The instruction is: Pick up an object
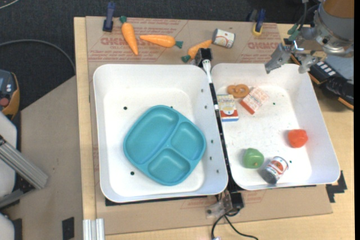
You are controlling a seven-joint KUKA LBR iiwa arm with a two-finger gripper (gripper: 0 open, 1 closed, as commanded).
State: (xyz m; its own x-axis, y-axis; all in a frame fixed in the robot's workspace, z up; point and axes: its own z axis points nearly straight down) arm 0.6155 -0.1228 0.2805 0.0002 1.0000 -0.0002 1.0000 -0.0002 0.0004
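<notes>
On my bench (pixel 169 216) the left bin (pixel 107 98) holds a teal divided plate (pixel 163 145), lying flat toward its near side. The right bin (pixel 315 121) holds the small things I could pick: a pretzel (pixel 238 89) near its far left corner, a small white carton with red and blue (pixel 228 108) just beside the dividing wall, and a red-and-white packet (pixel 256 100) close to both. Nearer the front lie a green apple-like fruit (pixel 253 158) and a small can (pixel 274 169) just beside it, with a red-orange ball (pixel 297 138) apart toward the right wall. My pincer (pixel 288 57) hangs over the far edge of the right bin, its fingers spread apart, with nothing between them and touching none of the objects.
</notes>
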